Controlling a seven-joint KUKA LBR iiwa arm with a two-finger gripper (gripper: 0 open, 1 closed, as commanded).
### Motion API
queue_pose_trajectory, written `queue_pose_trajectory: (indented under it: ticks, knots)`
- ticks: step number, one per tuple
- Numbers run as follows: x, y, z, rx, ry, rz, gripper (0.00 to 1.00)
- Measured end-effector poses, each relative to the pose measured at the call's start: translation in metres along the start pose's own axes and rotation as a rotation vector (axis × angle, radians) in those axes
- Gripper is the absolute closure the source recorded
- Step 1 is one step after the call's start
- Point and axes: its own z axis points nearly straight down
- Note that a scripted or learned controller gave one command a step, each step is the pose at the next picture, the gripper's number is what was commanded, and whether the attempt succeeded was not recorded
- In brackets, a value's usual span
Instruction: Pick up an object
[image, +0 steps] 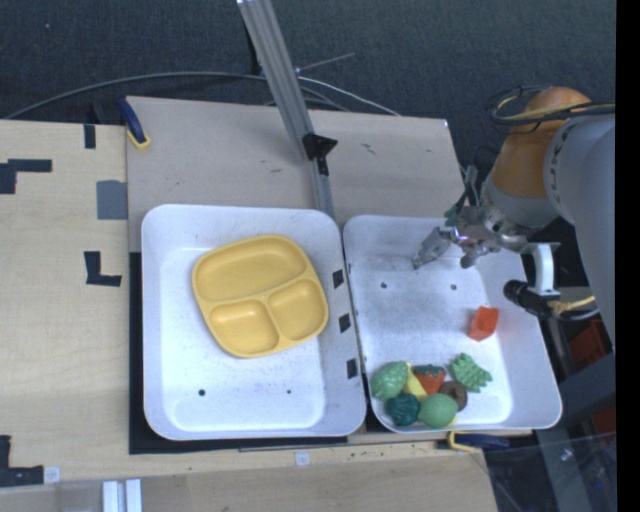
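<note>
A yellow divided plate (261, 295) lies tilted in the left white bin (165, 400), toward its upper part. The right white bin (400, 250) sits just beside it. Both rest on the pale wooden worktop (60, 330). A grey metal pole (285, 95) slants down from the top centre.

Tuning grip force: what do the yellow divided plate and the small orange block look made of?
Yellow divided plate: probably molded plastic, smooth with a soft sheen, uniform color and rounded compartment ridges. Orange block: looks rigid with flat faces and sharp edges, matte; plastic or painted wood, too small to tell which.
</note>
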Motion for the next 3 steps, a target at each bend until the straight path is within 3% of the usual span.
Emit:
queue_pose_trajectory:
  ticks: [1,2,3]
  knots:
    - [0.001,0.0,0.038,-0.004,-0.002,0.0,0.0]
    - [0.001,0.0,0.027,-0.004,-0.002,-0.002,1.0]
    - [0.01,-0.002,-0.032,-0.011,-0.001,0.0,1.0]
